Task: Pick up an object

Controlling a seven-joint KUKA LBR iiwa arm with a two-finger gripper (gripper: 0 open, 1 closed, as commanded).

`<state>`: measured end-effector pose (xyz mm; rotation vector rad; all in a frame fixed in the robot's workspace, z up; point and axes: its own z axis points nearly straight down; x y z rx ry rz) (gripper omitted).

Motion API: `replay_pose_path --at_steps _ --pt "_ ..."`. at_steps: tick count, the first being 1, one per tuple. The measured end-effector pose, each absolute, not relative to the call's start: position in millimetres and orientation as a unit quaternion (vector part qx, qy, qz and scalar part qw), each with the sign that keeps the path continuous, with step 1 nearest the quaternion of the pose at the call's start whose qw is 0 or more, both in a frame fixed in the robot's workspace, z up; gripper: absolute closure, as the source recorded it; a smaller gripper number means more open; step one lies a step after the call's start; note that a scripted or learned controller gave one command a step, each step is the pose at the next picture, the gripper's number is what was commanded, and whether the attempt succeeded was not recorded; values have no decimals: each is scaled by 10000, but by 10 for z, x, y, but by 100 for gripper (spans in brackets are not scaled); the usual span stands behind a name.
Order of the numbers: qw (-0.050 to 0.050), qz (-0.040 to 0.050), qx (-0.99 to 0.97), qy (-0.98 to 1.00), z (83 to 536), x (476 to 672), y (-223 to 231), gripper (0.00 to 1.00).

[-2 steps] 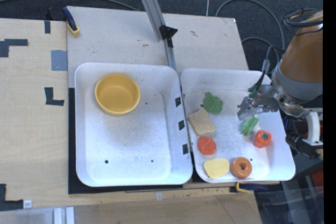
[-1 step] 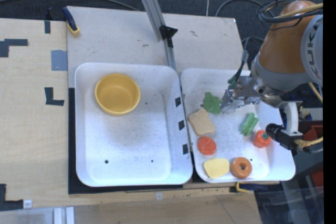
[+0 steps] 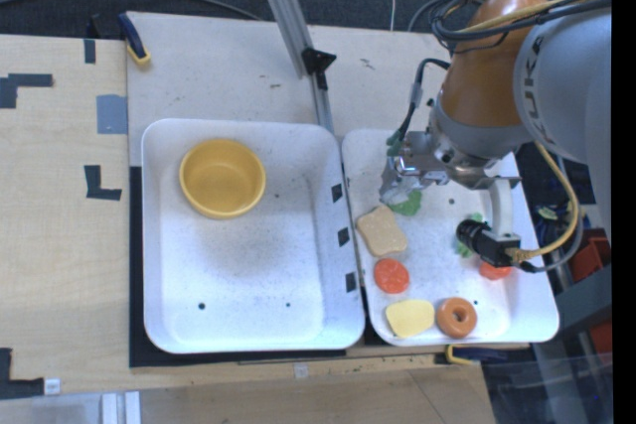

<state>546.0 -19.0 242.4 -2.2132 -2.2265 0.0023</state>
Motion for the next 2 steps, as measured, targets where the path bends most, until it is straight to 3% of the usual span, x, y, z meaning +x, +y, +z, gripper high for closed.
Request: replay_pose_path --at_steps 1,2 --pt "6 1 -7047 -7095 2388 5668 320 100" --pt "1 2 -7054 -7088 2276 6029 650 100"
